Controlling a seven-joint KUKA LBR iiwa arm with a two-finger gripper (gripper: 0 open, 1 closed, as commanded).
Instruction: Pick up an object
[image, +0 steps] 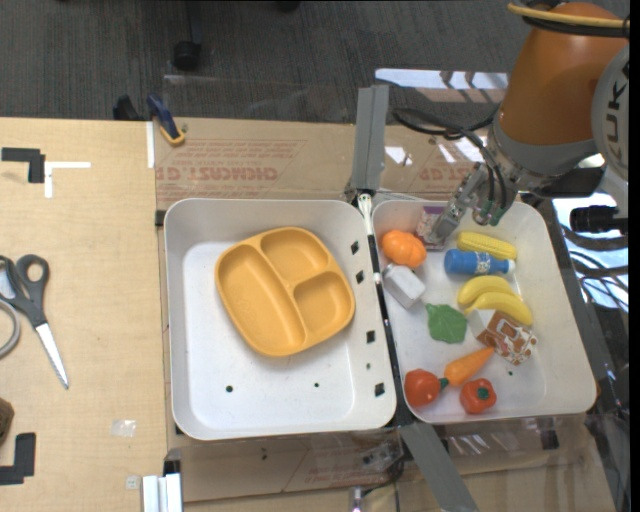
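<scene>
While nothing sits between my fingers, right bin stock, near to far: tomato, carrot, banana: light, stiff, slick, best pinched mid-curve. Far end: my gripper, fingers narrowly parted.

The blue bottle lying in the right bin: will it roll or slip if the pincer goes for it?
The blue bottle lies on its side and looks round, so a nudge would probably roll it. The corn cob and banana sit close on either side and may check that. Its surface looks smooth, likely hard plastic, so it could slip from the pincer.
</scene>
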